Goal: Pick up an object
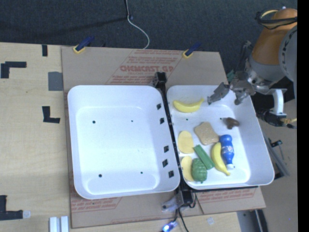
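We look down on a pale wooden bench [29, 144] under a dark grey backdrop, with a sheet of brown cardboard [145, 66] laid across it and held at its far edge by two clips. On the cardboard sit two shallow white bins side by side, touching along a black hinge strip. A thin white cable [137, 25] runs down from the top of the view.

In the camera view we find the left bin [116, 139] with only small dark dots on its floor. The right bin [256, 144] carries all the objects. Near its far-left corner lies a yellow banana [188, 105], curved and flat. Near its right edge we see a small brown piece [232, 123], on its own. Toward the middle sits a tan bread slice [206, 133]. Just left of it is a pale yellow oval piece [185, 141], and another yellow piece [186, 166] lies by the near-left corner. A green stick [203, 156] runs diagonally below the bread, with a round green vegetable [199, 171] at its near end. A blue bottle [227, 150] lies next to a second banana [219, 159] toward the near edge.

The gripper [227, 94] hangs over the far edge of the right bin, its two fingers [216, 94] spread wide with nothing between them. The arm's orange band [270, 42] shows at the right.
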`<move>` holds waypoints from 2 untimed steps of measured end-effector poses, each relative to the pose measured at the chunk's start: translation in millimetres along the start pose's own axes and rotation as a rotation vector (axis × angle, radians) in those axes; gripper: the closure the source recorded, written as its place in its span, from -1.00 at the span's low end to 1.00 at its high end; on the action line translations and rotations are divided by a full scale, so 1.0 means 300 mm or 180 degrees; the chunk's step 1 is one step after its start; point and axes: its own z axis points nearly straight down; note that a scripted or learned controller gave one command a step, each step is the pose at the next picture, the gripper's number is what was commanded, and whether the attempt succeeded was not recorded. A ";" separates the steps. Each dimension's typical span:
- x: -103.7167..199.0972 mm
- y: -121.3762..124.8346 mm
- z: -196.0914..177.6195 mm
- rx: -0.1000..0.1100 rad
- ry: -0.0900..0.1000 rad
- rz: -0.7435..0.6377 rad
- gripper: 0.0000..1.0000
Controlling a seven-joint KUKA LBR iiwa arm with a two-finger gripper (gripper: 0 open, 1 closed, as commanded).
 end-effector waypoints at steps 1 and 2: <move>-0.041 -0.249 0.290 0.0039 0.0011 0.0014 -1.00; -0.036 -0.231 0.239 0.0004 0.0004 -0.0003 1.00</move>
